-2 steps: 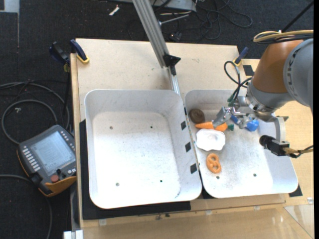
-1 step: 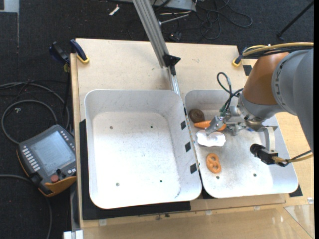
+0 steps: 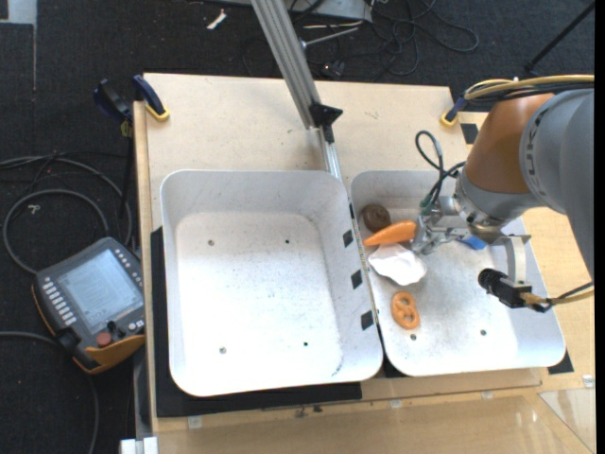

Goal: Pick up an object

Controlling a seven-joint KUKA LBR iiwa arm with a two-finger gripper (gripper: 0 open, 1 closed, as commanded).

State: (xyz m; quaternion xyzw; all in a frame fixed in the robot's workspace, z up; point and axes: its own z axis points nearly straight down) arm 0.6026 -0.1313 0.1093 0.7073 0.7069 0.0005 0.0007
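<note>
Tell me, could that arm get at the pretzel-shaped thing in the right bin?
Probably yes. The pretzel lies alone on the right bin's open floor, apart from the white lump, and the gripper hovers close by.

Matt white plastic bins [image 3: 189, 197] on a pale, smooth wooden bench [image 3: 236, 121]; crumpled white paper [image 3: 399, 269].

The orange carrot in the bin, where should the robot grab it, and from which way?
Probably around its middle, coming straight down from above. The carrot lies flat and long, running left to right, so the jaws would best close across its narrow width. The white lump sits close below it and the brown object just above, so the middle looks tight.
</note>
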